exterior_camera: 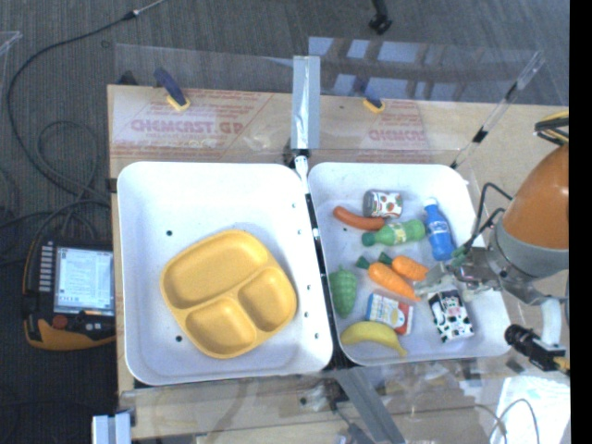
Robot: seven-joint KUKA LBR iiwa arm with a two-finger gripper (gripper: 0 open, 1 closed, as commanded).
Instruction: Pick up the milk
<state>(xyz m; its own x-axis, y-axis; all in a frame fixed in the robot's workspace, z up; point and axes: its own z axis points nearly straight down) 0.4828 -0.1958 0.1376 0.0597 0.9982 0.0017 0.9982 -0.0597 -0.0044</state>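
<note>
The milk [450, 315] is a small white carton with black cow patches. It lies flat in the front right corner of the right bin [462, 185]. My gripper [461, 274] reaches in from the right and hangs just behind the milk, near the bin's right wall, with the orange-banded arm [544, 213] above it. Nothing shows in its grasp.
The right bin also holds a can [383, 203], a red sausage [359, 218], a green bottle [393, 234], a blue bottle [438, 231], two carrots [398, 280], a green pepper [343, 291], a red-and-white carton [388, 312] and a banana [373, 335]. A yellow divided tray [229, 291] lies in the left bin [148, 202].
</note>
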